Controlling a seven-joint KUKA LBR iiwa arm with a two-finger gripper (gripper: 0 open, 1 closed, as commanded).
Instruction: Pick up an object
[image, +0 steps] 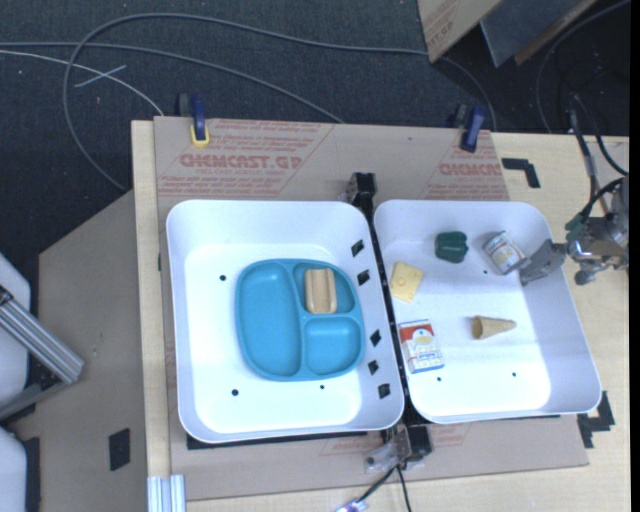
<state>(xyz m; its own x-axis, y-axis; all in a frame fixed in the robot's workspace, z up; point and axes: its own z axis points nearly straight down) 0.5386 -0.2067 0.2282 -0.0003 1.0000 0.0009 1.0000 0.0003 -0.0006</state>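
The claw (540, 264) hangs at the right edge of the right bin (560, 385), low over the wall, and from here I cannot tell how it is set or whether it has anything; nothing shows in it. Just left of it, nearly touching, lies a small shiny jar (499, 251) on its side, and beside that a dark green lump (451, 246). Nearer me in the same bin sits a tan cone (492, 326), and further left a yellow wedge (406, 282) and a little red and white box (422, 347) close to the middle divide. The left bin (200, 380) holds a blue tray (270, 320) with a brown block (320, 291) in its far right compartment. I'd judge this the approach, with no pick made yet. The jar looks the likely target, being closest; the next move would call for coming squarely over it and down, and a round, slick thing like that may roll away.
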